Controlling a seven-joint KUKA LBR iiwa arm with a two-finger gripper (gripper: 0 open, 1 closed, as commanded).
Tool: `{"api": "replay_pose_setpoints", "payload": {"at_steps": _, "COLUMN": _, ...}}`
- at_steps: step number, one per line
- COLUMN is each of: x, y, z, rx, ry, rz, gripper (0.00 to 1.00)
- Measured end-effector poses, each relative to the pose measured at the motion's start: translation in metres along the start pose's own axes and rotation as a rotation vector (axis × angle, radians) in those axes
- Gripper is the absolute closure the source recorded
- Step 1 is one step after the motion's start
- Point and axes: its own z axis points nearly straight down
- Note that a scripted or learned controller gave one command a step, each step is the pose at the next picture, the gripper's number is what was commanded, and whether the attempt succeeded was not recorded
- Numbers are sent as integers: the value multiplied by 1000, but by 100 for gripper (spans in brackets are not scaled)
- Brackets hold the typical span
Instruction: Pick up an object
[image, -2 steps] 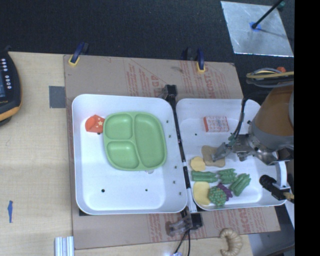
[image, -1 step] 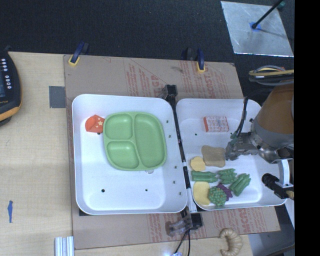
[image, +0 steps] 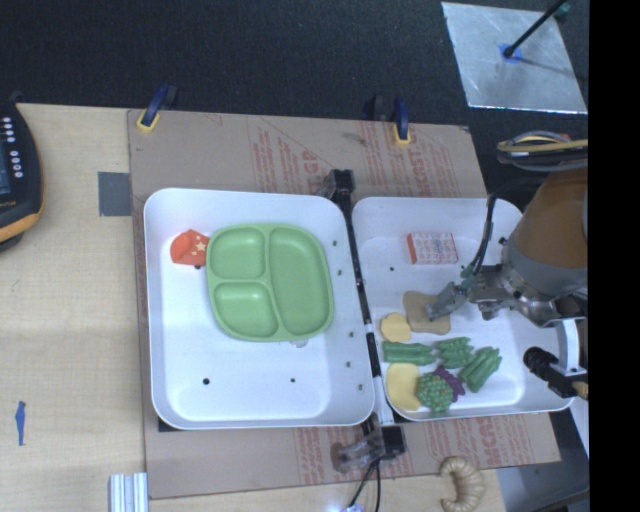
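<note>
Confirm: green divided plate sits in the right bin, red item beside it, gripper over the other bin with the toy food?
Not quite. The camera view shows the green divided plate in the left bin, not the right. The rest holds: the red item lies beside it, and the gripper is over the right bin with the toy food.

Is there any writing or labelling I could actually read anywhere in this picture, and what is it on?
None can be read.
Cardboard sheet: faint red printed marks, too blurred to read.
Small packet in the right bin: red and white print, too small to read.
Black handheld controller at the left edge: buttons, markings unreadable.
</note>
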Motion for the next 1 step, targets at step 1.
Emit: {"api": "replay_pose_setpoints", "payload": {"at_steps": 1, "x": 4, "y": -50, "z": 35, "rx": 7, "ry": 3, "rz": 8, "gripper": 0}}
